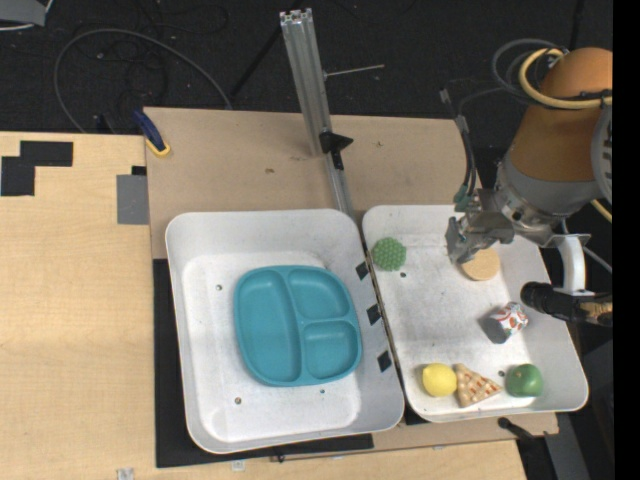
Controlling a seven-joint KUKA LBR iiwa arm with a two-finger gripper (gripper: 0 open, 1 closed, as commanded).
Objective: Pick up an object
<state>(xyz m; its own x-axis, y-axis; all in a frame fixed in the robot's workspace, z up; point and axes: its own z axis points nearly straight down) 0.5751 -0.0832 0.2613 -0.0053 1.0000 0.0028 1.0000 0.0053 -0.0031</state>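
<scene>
The gripper (470, 248) hangs low over the far part of the right bin (425, 368), right at a tan round piece (483, 266) that lies on the bin floor. The piece shows just below and to the right of the gripper's dark fingers, touching or nearly touching them, but whether it sits between them or just beside them I cannot tell, and I cannot tell either whether the hand is spread or clenched, since the wrist blocks that part

So the task looks to be at the grasp step, in my judgement: the arm is down at an object, and nothing is lifted yet, since the tan round piece seems to rest flat on the bin floor. What is left is a sure closing on it and the lift clear of the bin

Other candidates lie around the hand. A green bumpy ball (389, 254) sits to its left, near the bin's left wall. Toward the camera from the hand, a small grey and red can-like thing (506, 322) lies a little to the right, and beyond it, along the near wall, a yellow lemon (438, 380), a pizza slice (476, 386) and a green round fruit (524, 379) stand in a row, the slice touching or almost touching the lemon. All of these are well apart from the fingers

Far to the hand's left, the left bin (200, 368) holds a teal divided plate (298, 324), which lies flat
</scene>
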